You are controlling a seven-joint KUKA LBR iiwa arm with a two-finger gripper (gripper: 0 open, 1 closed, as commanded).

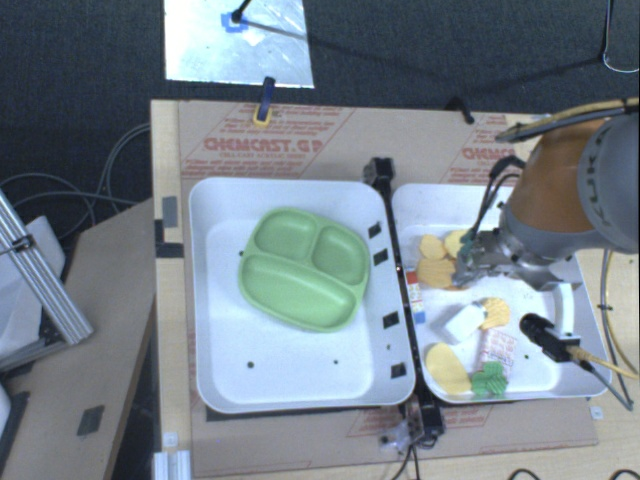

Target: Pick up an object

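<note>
My gripper [466, 267] hangs low in the right bin [560, 383], at the end of the grey arm with the orange band. It sits right beside a cluster of pale yellow pieces [434, 271] at the bin's left side. Just in front of it lie a white block [463, 322] and a small yellow ridged piece [494, 313]. Nearer the front edge are a pink patterned packet [498, 349], a yellow oval [449, 368] and a green item [488, 380]. Nothing shows as lifted.
The left bin [230, 368] holds a green divided plate [303, 268]. A black-clipped divider [392, 268] separates the bins. Small red and blue bits [415, 298] lie along the right bin's left wall. The arm's bulk covers the right bin's far right part.
</note>
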